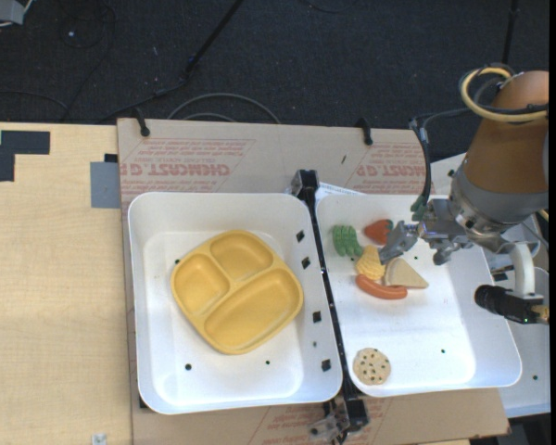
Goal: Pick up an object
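In the right bin (463, 360), several toy foods lie close together: a green vegetable (346, 240), a red piece (378, 229), a yellow piece (371, 265), a tan wedge (408, 274) and a red sausage (382, 289). Alone near the front lies a chocolate-chip cookie (372, 366). My gripper (419, 247) hangs over the cluster, just above the tan wedge. It is open, with one finger by the yellow piece and the other to the wedge's right. Nothing sits between the fingers.
The left bin (157, 360) holds a yellow divided plate (236, 290). A black divider (320, 286) runs between the bins. Cardboard lies under both bins, with a wooden bench top to the left. A black part (505, 304) juts in at the right bin's edge.
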You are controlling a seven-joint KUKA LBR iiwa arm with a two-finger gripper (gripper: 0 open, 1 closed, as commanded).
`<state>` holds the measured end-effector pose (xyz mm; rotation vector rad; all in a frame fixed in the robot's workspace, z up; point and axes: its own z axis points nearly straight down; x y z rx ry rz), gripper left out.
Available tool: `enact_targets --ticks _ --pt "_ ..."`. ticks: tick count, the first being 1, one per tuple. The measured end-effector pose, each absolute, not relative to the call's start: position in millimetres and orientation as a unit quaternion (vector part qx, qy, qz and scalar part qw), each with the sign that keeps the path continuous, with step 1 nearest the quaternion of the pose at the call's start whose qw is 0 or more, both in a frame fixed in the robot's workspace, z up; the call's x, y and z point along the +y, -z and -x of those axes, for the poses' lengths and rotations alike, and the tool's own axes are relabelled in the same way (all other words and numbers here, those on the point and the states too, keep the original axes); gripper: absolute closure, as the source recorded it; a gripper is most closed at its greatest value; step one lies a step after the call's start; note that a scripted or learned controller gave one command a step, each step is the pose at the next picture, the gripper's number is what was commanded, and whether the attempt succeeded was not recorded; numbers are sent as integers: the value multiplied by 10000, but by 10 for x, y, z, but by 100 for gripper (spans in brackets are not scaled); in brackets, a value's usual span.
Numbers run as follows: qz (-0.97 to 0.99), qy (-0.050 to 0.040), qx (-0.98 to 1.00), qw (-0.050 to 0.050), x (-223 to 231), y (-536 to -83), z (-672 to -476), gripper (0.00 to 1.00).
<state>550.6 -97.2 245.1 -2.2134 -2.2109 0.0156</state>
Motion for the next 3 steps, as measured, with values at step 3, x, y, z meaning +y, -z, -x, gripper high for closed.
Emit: enact_targets --ticks 3 --pt "7074 -25 -7068 36 -1088 -1404 -5530 0"
